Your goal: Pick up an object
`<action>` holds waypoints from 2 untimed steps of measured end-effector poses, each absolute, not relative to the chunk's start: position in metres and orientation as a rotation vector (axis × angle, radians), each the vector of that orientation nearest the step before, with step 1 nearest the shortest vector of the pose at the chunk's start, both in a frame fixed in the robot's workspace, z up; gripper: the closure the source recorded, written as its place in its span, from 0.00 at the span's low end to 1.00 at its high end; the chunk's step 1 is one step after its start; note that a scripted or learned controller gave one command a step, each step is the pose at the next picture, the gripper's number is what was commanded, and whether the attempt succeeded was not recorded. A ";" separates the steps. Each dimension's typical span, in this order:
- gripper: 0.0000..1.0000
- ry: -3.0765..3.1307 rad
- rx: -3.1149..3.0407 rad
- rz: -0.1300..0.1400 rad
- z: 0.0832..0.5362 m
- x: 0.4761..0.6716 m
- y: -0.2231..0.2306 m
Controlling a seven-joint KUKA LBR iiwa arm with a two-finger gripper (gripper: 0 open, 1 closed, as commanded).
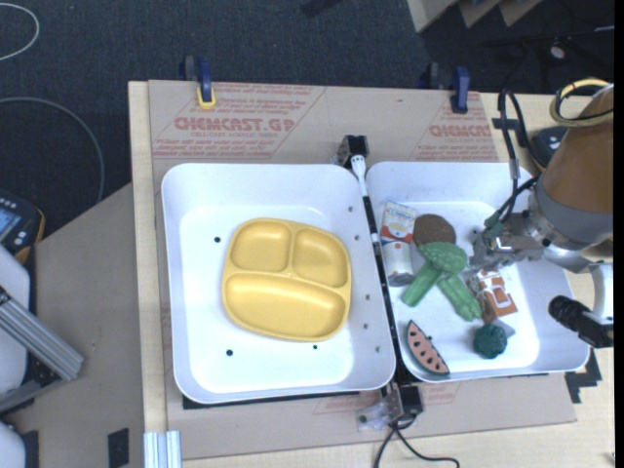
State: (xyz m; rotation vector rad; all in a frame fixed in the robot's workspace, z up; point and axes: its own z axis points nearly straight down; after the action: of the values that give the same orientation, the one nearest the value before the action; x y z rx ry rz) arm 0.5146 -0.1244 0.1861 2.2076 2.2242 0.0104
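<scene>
The right bin (458, 178) holds several toy foods. A white and orange carton (397, 234) lies at its left, with a brown round piece (435, 229) beside it. Two green vegetables (444, 276) cross in the middle. A watermelon slice (425, 349) rests on the front left rim, and a dark green broccoli (490, 340) sits near the front. A small orange and white box (495, 295) lies just below my gripper (495, 247). The gripper hangs low over the bin's right half, to the right of the green pieces. Nothing shows held in it.
A yellow divided plate (287, 279) lies in the left bin (185, 261). The arm's grey and orange body (585, 178) covers the right bin's far right side. Blue clamps (203, 76) hold the board at the back edge. Cables run between the bins.
</scene>
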 end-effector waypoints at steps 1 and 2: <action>1.00 2.221 2.207 0.014 0.305 0.499 -0.083; 1.00 2.220 2.237 -0.010 0.164 0.476 -0.149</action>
State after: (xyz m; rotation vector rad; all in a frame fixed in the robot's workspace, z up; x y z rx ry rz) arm 0.4761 -0.1489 0.1645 2.2366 2.2197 -0.0103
